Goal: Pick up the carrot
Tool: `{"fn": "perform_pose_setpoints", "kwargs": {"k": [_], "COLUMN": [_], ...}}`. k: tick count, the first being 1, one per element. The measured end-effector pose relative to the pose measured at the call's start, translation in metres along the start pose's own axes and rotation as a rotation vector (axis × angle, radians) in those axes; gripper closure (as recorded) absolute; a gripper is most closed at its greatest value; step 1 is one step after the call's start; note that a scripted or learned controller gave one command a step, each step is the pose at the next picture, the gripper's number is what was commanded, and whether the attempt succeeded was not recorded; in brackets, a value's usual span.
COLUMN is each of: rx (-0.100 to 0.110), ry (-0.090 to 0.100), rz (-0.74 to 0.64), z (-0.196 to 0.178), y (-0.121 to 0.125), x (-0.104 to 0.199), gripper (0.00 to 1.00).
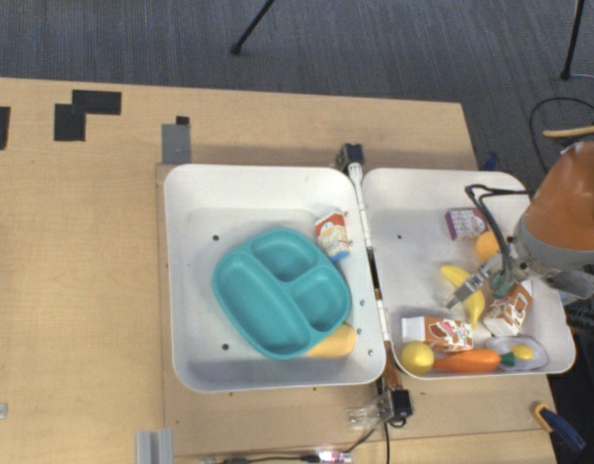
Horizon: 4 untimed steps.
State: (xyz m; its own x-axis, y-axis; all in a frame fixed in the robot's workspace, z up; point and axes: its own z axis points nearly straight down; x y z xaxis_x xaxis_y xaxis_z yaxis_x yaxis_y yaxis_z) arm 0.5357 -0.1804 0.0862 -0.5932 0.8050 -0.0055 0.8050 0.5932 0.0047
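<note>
The carrot (465, 362) is orange with a green top at its right end. It lies along the front wall of the right bin (403, 222), just right of a yellow lemon (417, 357). My gripper (484, 286) hangs low over the middle of the right bin, above a banana (463, 288). It is roughly a hand's width behind the carrot and not touching it. The arm's orange band (568, 201) covers the bin's right side.
The right bin also holds a purple packet (463, 223), a small orange fruit (486, 246) and two red and white cartons (450, 333). A teal divided plate (281, 291), a small carton (332, 235) and a yellow-orange item (334, 343) lie in the left bin (186, 259).
</note>
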Motion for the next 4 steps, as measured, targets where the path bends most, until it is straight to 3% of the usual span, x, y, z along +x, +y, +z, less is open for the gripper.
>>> {"fn": "perform_pose_setpoints", "kwargs": {"k": [1,2,3,4], "rx": [0.002,-0.005,0.000,0.000], "ry": [0.002,-0.005,0.001,0.001], "rz": [0.028,-0.287,-0.434,-0.433], "z": [-0.035,-0.006,-0.014,-0.014], "y": [-0.048,-0.050,-0.053,-0.053], "x": [0.002,0.005,0.007,0.007], "gripper": [0.00,0.00,0.00,0.00]}}
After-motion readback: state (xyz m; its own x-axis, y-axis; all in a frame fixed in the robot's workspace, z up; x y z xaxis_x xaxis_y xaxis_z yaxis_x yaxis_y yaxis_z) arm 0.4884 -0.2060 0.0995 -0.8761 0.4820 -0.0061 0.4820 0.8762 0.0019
